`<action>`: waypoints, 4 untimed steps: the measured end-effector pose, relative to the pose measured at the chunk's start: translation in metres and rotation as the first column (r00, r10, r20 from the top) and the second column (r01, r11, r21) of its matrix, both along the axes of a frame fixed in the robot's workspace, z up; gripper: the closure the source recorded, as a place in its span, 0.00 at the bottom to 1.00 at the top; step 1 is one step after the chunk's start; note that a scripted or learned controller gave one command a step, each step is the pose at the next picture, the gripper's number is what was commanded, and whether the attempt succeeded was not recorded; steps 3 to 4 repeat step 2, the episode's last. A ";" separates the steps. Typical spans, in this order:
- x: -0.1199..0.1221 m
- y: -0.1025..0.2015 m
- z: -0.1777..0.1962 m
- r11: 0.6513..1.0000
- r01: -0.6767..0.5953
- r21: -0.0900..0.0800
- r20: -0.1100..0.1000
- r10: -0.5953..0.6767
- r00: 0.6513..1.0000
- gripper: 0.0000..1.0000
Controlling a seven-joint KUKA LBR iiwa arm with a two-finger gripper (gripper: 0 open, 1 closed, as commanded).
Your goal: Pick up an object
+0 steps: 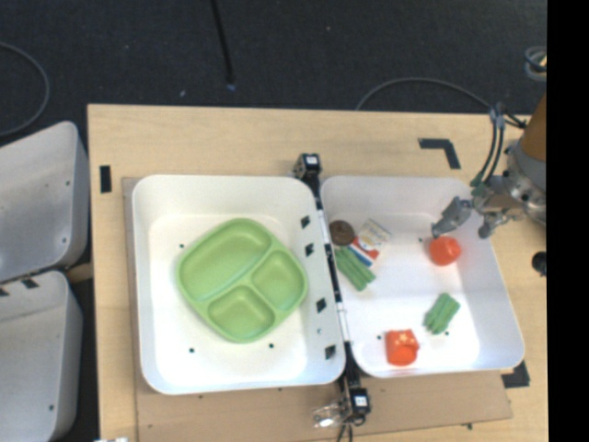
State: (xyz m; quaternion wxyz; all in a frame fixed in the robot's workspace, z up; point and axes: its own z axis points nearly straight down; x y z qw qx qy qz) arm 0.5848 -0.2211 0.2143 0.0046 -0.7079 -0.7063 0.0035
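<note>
My gripper (468, 220) hangs over the far right part of the right bin (405, 201), open, with nothing between its fingers (451, 217). Just below and slightly left of it, a small red-orange object (444, 250) lies on the bin floor, apart from the fingers. Other objects in this bin are a brown round disc (341, 233), a small white packet with red and blue print (370, 240), a green ridged piece (353, 268), a second green piece (442, 312) and an orange-red block (401, 346).
The left bin (156, 238) holds a light green divided plate (242, 279). A black-clipped divider (327, 274) separates the two bins. The arm's orange band (537, 127) and cables come in at the right. The bins sit on a wooden bench (230, 136).
</note>
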 end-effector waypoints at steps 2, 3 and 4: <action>-0.001 -0.001 -0.035 1.000 -0.001 -0.003 0.009 0.001 1.000 0.00; -0.001 -0.001 -0.035 1.000 -0.001 -0.003 0.009 0.001 1.000 0.00; -0.001 -0.001 -0.035 1.000 -0.001 -0.003 0.009 0.001 1.000 0.00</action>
